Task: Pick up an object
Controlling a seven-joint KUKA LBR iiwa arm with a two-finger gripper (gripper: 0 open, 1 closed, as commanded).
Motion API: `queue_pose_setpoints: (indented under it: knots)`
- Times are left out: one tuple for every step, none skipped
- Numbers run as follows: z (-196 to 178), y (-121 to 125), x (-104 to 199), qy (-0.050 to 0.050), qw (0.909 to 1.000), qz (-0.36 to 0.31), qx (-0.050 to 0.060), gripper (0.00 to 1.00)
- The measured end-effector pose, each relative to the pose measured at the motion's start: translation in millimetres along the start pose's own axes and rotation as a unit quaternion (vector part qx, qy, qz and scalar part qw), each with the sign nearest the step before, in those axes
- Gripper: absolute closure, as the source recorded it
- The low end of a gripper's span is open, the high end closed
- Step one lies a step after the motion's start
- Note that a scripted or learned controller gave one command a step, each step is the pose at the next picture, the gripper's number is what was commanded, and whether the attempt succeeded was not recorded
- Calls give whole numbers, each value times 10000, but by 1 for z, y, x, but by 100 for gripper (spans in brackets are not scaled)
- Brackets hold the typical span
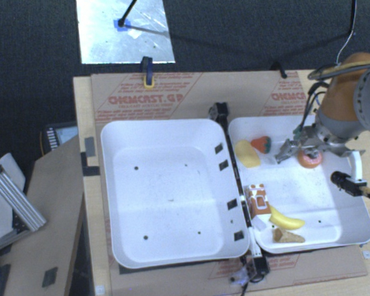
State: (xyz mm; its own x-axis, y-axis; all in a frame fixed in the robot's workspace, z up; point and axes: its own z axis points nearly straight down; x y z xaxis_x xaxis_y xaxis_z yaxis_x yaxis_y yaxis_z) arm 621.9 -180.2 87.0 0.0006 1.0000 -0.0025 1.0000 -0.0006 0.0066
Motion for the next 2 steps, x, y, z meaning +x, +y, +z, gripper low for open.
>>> queue_pose_setpoints:
  knots:
    - [-12, 2, 0, -24, 10000, -20, -31, 100]
    - [-2, -11, 75, -12, 10000, -48, -29, 100]
